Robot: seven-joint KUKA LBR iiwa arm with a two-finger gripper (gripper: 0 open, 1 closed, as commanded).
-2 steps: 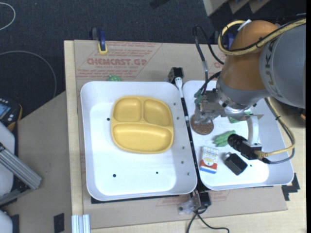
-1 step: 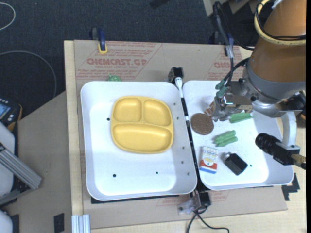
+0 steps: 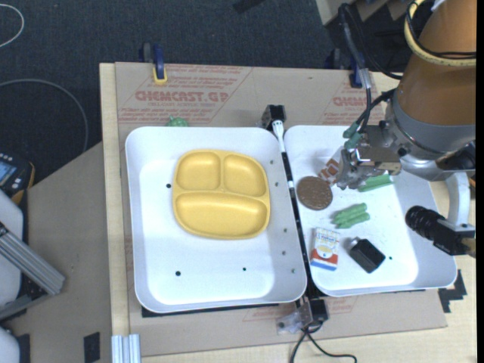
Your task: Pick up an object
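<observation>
My gripper [image 3: 349, 174] hangs low over the far part of the right bin [image 3: 401, 274]. It sits just beyond and to the right of a brown round disc [image 3: 314, 193]. A green piece [image 3: 380, 181] lies right beside the gripper, partly under it. A second green piece [image 3: 350, 215] lies nearer the front. A small white carton with red and blue print [image 3: 326, 248] and a black block [image 3: 367, 254] rest at the front of that bin.
The left bin [image 3: 151, 225] holds a yellow divided plate [image 3: 221, 193]. A black rail [image 3: 286, 169] runs between the two bins. The arm's black fitting [image 3: 435, 228] overhangs the right bin's right rim.
</observation>
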